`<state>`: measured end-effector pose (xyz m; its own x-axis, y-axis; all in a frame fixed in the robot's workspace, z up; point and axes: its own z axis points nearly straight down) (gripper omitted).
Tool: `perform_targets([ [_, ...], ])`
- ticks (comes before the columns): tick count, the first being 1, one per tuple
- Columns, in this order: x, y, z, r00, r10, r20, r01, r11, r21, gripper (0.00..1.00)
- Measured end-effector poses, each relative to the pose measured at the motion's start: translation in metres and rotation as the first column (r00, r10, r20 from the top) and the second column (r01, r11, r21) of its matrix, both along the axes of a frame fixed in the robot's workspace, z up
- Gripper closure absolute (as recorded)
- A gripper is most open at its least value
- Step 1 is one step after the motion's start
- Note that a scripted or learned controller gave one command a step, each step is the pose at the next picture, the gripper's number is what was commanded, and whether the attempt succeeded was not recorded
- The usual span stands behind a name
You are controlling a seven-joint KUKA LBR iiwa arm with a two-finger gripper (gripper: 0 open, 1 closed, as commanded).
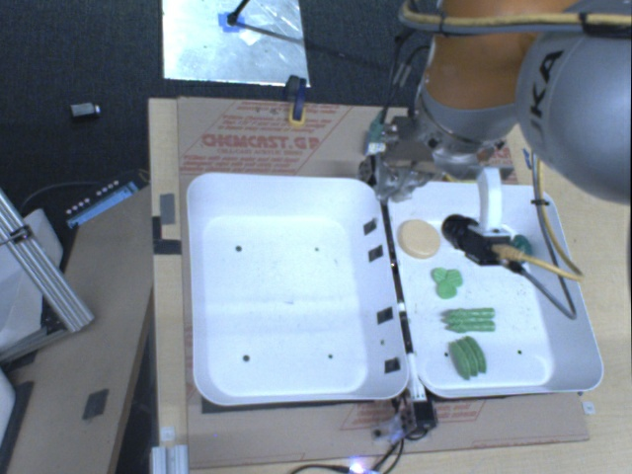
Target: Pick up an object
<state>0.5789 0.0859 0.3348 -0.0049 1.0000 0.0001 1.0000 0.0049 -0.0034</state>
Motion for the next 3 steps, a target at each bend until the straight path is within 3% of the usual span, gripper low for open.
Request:
perform_targets([
  [1, 0.012, 0.119, -0.089, 1.000, 0.009, -0.003, -0.009, 1.000, 0.003, 1.00],
  [2, -0.012, 0.151, -0.077, 1.000, 0.003, 0.003, -0.003, 1.000, 0.002, 1.00],
  [3, -0.059, 0.149, 0.020, 1.000, 0.002, 0.011, -0.002, 1.000, 0.006, 1.00],
])
